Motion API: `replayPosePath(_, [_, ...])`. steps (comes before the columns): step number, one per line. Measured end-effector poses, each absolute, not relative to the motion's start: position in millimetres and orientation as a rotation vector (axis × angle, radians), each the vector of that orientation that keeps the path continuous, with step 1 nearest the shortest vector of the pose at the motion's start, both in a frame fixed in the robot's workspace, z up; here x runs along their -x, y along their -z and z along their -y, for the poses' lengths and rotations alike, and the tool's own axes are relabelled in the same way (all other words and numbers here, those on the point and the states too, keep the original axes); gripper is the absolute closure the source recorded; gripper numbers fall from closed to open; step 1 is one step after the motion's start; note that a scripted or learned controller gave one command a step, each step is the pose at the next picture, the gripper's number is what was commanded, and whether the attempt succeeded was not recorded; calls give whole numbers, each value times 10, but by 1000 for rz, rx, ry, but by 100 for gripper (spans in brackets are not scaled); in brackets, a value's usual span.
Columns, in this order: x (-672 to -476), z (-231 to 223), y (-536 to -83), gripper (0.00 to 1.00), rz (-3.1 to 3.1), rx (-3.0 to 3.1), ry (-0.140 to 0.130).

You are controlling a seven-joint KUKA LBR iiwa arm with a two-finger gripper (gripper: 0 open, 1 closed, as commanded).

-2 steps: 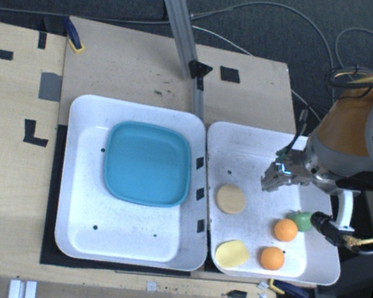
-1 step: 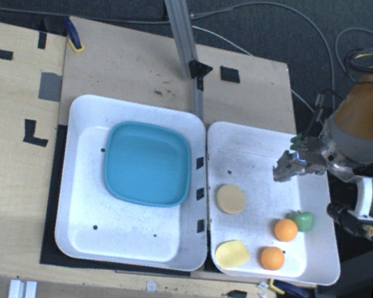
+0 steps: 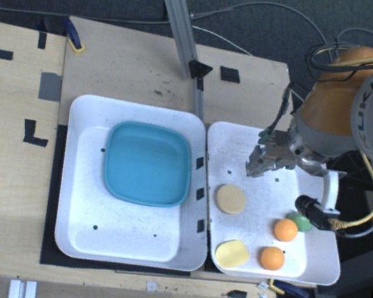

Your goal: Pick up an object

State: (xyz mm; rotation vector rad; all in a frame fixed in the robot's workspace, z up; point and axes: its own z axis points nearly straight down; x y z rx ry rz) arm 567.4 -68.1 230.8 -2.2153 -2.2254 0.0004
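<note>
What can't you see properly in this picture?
1. The green thing, camera view: mostly hidden behind an orange ball and part of the robot, so I can't tell what it is.
2. The right bin, camera view: its far right corner is covered by the arm.
3. The yellow thing, camera view: too blurry to name.
</note>
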Motion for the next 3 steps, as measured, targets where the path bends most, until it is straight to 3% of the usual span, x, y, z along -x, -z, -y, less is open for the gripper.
replayPosePath(2, [-5738,-437,-2412,100,2226,2215,0])
replayPosePath(3, [-5877,-893,-2296,100,2225,2216,-2])
